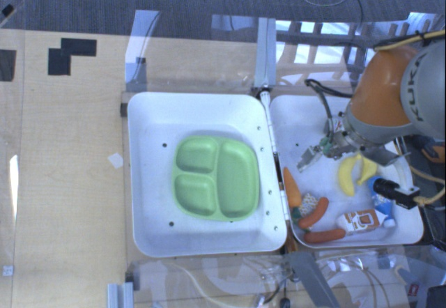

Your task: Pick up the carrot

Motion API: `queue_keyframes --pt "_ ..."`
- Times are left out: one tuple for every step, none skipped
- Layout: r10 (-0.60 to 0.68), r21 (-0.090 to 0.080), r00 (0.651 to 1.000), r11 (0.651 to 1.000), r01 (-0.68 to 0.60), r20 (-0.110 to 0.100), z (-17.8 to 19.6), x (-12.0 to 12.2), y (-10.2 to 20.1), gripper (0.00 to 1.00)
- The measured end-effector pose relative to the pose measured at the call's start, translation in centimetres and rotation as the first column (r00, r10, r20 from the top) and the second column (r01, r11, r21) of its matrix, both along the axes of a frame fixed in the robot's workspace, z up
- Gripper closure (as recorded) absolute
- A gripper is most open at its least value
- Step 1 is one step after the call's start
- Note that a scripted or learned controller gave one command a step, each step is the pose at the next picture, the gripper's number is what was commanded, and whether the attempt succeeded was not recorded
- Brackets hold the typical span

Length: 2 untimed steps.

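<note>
The carrot (292, 189) lies against the left wall of the right bin (301, 113), a short orange taper, thick end low, thin end pointing to about eleven o'clock, skin matte. Just below it, at five o'clock, sit a small speckled grey lump (307, 203) and a glossy red-orange sausage (315, 211) tilted toward one o'clock. Another sausage (324, 235) lies nearly flat along the bin's near wall at six o'clock from there. At three o'clock of that one rests a little white carton (362, 220) with brown print, and beside it a blue-capped piece (383, 210) I can't make out.

A yellow banana (352, 173), smooth and curved, sits at two o'clock from the carrot, well apart from it.

My gripper (317, 154) hangs over the bin's middle, between carrot and banana, metal fingers splayed toward eight o'clock. Nothing lies between them; whether they're released or clenched I cannot tell from up here. My wrist comes in from three o'clock, the fat orange band (380, 90) above it rounded and shiny, grey casing beyond.

Over at nine o'clock, the left bin (153, 160), shallow white plastic with rounded corners, carries a pale green divided plate (217, 178), three soft-edged compartments. Both bins rest on a light wooden bench (63, 160).
</note>
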<state>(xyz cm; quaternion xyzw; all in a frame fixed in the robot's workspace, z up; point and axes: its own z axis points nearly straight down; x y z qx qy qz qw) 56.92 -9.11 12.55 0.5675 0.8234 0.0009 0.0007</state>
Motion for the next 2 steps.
queue_keyframes --pt "-0.451 0.005 0.893 0.893 0.451 0.016 -3.5 -7.5 -0.5 0.00" --pt "-0.448 0.009 0.894 0.894 0.448 0.021 -2.3 -7.2 -0.3 1.00"
